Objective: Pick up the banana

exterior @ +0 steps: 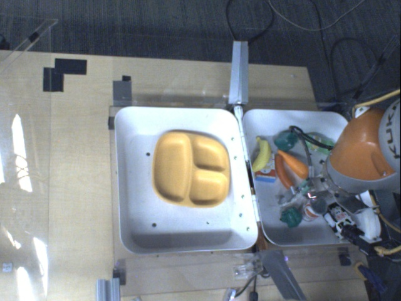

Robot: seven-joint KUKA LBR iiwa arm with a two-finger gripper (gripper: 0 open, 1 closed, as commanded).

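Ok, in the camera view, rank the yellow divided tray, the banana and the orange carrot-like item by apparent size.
1. Yellow divided tray, by far the largest.
2 and 3. Banana and orange carrot-like item: these look alike in size, and clutter partly hides the orange one, so no firm ranking.

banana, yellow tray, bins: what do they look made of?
Banana: likely plastic toy; even yellow, smooth, though too small to be sure.
Tray: probably moulded plastic; matte tan-yellow, three rounded compartments, soft sheen.
Bins: white plastic or coated metal, unclear; smooth, slightly glossy, rounded corners.
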